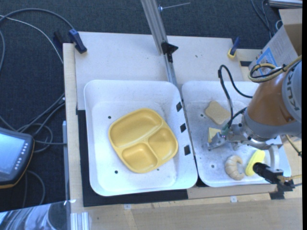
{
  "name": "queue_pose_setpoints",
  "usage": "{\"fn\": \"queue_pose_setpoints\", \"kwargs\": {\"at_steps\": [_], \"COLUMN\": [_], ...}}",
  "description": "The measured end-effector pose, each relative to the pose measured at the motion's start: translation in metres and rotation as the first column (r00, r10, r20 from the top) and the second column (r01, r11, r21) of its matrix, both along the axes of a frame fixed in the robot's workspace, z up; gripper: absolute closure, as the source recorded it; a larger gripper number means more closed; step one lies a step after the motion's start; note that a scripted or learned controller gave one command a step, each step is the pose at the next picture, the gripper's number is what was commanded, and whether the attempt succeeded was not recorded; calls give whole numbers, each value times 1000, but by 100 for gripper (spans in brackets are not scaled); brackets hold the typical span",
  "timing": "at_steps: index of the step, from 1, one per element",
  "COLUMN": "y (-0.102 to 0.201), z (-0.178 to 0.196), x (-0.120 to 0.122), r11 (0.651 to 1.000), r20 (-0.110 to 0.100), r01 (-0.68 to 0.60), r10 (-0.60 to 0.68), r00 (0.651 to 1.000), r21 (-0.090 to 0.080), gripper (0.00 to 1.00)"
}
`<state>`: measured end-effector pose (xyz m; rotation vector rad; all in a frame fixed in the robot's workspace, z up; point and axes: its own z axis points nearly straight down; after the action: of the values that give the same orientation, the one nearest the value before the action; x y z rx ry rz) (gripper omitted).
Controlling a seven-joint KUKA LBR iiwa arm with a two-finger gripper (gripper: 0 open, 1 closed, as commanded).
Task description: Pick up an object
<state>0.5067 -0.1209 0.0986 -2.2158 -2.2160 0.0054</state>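
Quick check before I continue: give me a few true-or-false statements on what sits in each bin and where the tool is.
1. The yellow divided plate lies in the left bin. True.
2. The tool is over the left bin. False: it is over the right bin.
3. A tan block lies in the right bin. True.
4. The croissant rests on the plate. False: it lies in the right bin, beside a yellow-green item.

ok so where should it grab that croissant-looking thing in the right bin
Across the thick middle of the croissant, coming straight down from above. It lies flat on the floor of the right bin, curved into a C, and the middle looks like its fullest, most even part. Set the fingers across its narrow width; the yellow object sits close on its right, so closing along that line looks crowded.
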Motion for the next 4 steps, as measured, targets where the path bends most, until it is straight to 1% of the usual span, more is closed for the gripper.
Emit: {"fn": "queue_pose_setpoints", "kwargs": {"at_steps": [1,2,3,4], "y": [0,1,0,-1], "z": [14,78,143,192], "x": [2,5,8,9], "r11": [1000,1000,1000,1000], "r20": [9,16,17,15], "r01": [0,-2,-2,-2], "r10": [0,2,2,2], "r00": [1000,1000,1000,1000], "r21": [-1,-5,-5,-5], "gripper": [100,100,100,100]}}
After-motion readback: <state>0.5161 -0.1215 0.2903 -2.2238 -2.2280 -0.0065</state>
